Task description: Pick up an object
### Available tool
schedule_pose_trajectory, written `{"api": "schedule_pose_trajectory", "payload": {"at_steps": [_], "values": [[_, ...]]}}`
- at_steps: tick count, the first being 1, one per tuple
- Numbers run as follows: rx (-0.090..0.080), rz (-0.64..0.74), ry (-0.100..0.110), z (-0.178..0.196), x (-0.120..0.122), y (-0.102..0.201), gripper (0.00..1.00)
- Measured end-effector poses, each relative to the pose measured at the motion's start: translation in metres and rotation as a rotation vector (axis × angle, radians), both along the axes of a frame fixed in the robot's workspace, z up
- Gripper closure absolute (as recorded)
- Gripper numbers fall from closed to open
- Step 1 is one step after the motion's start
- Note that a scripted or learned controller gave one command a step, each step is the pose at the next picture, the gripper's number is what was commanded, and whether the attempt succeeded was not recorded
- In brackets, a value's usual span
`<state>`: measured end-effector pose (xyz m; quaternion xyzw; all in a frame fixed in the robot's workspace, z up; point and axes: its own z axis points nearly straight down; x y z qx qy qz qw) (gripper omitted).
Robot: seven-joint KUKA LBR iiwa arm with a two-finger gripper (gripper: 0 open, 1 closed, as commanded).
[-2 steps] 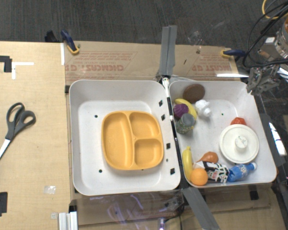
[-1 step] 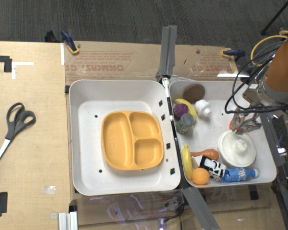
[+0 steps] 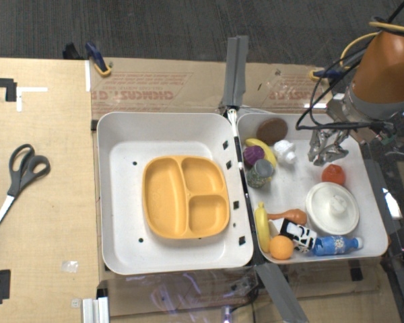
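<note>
While the claw hangs over the right bin, we cannot tell its grip; just below it lies a red ball, beside the white lid.

Robot arm had a glossy orange band above a grey wrist, yellow and black cables looped beside it, metallic silver two-finger gripper below

Two bins — toys, orange tray
</note>
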<state>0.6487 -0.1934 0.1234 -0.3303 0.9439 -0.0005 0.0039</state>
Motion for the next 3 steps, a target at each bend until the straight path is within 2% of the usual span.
{"api": "schedule_pose_trajectory", "payload": {"at_steps": [1, 2, 3], "values": [[0.0, 0.0, 0.0, 0.0, 0.0, 0.0, 0.0], [0.001, -0.21, 0.003, -0.03, -0.001, 0.1, 0.0], [-0.002, -0.023, -0.001, -0.026, 0.012, 0.015, 0.0]]}}
